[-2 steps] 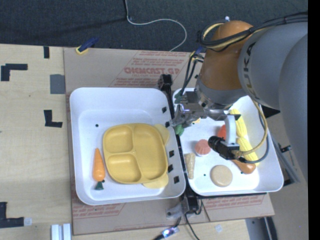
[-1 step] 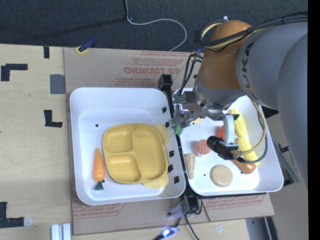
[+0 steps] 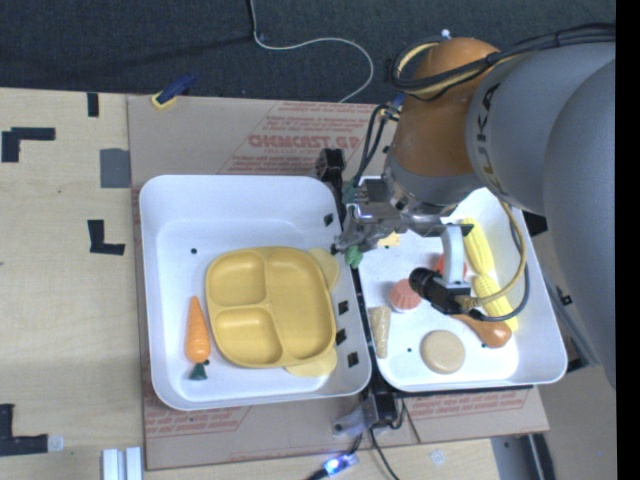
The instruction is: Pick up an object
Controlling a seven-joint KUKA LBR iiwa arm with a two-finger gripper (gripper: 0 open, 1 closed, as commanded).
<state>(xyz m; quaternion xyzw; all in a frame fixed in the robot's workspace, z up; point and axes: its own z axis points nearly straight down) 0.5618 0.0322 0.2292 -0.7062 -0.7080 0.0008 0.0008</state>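
Surface [image 3: 60, 268]: a pale bench top seen from above, with a brown cardboard sheet [image 3: 250, 133] under both bins.
Arm [image 3: 560, 138]: grey, with an orange band [image 3: 440, 98], reaching in from the right and leaning over the upper part of the right bin.
Left bin [image 3: 160, 193]: white and shallow, touching its neighbour along a shared edge.
Right bin [image 3: 540, 368]: white, its far half covered by the arm.
Plate [image 3: 268, 303]: a yellow three-section dish lying flat in the middle of the left bin, with a paler yellow piece [image 3: 310, 366] showing from under its near right edge.
Hand [image 3: 350, 240]: poised over the divide between the two bins, just above the plate's upper right corner. Whether it is spread or closed cannot be told. A small green bit at its lower tip may be part of it.
Corn cob [image 3: 485, 268]: yellow, lying lengthwise along the right side of the right bin.
Carrot [image 3: 197, 330]: orange with a dark green stub, in the left bin just left of the plate.
Tan disc [image 3: 443, 351]: round and flat, near the front of the right bin.
Orange-brown piece [image 3: 492, 332]: just right of the disc, at the foot of the corn cob.
Pink piece [image 3: 404, 295]: rounded, in the centre of the right bin.
Cone [image 3: 379, 330]: pale and tapered, against the right bin's left wall.
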